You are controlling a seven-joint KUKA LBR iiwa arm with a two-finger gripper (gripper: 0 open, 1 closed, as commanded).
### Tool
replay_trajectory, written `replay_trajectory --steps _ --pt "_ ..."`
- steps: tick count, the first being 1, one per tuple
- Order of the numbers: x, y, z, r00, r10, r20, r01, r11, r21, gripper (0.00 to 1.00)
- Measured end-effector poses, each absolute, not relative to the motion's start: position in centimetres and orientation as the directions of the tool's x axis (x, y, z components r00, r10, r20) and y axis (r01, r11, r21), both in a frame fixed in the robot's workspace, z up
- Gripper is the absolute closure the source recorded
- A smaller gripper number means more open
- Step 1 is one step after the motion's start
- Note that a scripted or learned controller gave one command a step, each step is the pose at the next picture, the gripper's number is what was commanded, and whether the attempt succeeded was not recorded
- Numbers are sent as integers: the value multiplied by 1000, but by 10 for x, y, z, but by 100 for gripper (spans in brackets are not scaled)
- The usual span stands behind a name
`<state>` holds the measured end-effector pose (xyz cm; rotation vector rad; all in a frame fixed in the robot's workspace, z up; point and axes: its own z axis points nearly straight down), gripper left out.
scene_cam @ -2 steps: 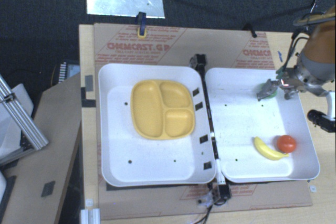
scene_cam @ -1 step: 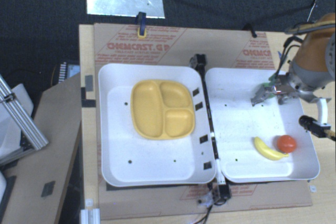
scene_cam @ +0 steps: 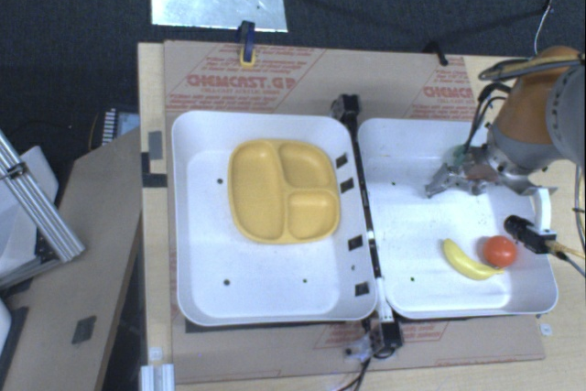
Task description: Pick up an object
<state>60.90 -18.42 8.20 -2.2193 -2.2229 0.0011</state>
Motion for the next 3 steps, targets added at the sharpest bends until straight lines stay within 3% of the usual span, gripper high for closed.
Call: replay_trajectory --steps 1,3 --pt "611 -185 96 -1 1000 -2 1000 1 5 100" --pt "617 -183 183 -6 1000 -1 1000 6 5 100"
